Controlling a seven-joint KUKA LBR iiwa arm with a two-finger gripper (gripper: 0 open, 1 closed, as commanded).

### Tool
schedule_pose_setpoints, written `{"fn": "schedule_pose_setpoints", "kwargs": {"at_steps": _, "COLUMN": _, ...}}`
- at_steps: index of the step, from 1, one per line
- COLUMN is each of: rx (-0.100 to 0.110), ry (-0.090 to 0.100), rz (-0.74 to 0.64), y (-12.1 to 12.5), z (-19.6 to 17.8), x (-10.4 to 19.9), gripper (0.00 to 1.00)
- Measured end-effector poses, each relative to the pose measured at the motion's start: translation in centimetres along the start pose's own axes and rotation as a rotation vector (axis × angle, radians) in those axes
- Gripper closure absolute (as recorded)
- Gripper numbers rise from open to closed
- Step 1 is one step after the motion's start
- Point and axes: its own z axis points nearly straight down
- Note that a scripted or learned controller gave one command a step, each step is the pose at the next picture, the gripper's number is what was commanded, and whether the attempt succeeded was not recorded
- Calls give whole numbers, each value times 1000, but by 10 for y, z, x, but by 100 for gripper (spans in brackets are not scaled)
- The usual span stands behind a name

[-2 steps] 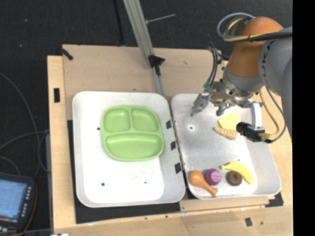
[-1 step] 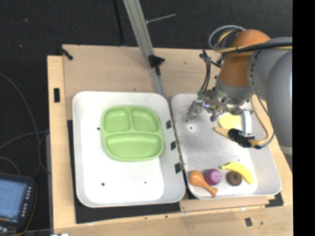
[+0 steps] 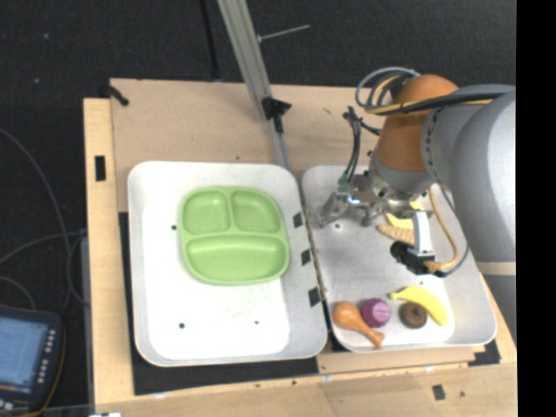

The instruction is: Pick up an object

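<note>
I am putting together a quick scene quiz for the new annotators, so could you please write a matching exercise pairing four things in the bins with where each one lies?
Things:
1. green divided plate
2. banana
3. purple object
4. gripper

Places:
A. near the front edge of the right bin, between the orange piece and the brown one
B. over the back left part of the right bin
C. in the left bin
D. front right corner area of the right bin

Pairs: 1-C, 2-D, 3-A, 4-B
</note>
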Motion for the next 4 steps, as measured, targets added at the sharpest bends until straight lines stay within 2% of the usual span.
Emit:
{"fn": "schedule_pose_setpoints", "kwargs": {"at_steps": 1, "rx": -7, "ry": 0, "rz": 5, "y": 2, "z": -15, "x": -1, "gripper": 100}}
{"fn": "schedule_pose_setpoints", "kwargs": {"at_steps": 2, "rx": -10, "ry": 0, "rz": -6, "y": 6, "z": -71, "x": 7, "gripper": 100}}
{"fn": "schedule_pose_setpoints", "kwargs": {"at_steps": 3, "rx": -9, "ry": 0, "rz": -5, "y": 7, "z": -116, "x": 1, "gripper": 100}}
{"fn": "schedule_pose_setpoints", "kwargs": {"at_steps": 4, "rx": -10, "ry": 0, "rz": -7, "y": 0, "z": -165, "x": 2, "gripper": 100}}
